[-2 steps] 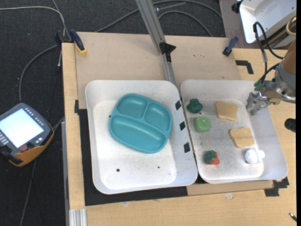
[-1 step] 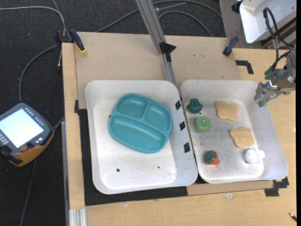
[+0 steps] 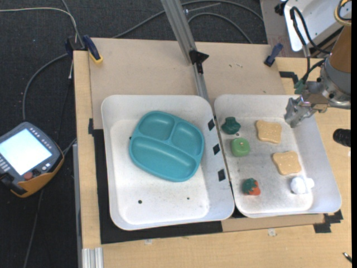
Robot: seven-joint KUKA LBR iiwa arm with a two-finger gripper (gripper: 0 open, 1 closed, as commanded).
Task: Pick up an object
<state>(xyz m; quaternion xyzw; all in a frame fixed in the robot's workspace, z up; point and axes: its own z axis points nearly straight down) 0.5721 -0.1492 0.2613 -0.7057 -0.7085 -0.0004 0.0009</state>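
The teal divided plate (image 3: 167, 144) looks like smooth, faintly glossy plastic, both white bins (image 3: 120, 202) like matt speckled plastic, the bench top (image 3: 139, 68) like matt pale board, and the slanted pole (image 3: 177, 17) like dull brushed metal.

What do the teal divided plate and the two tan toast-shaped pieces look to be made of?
Teal divided plate: likely moulded plastic, with a smooth, slightly glossy surface, uniform colour and rounded compartment ridges.
Two tan toast-shaped pieces: probably toy food of plastic or foam; their matte, evenly coloured faces leave that open.
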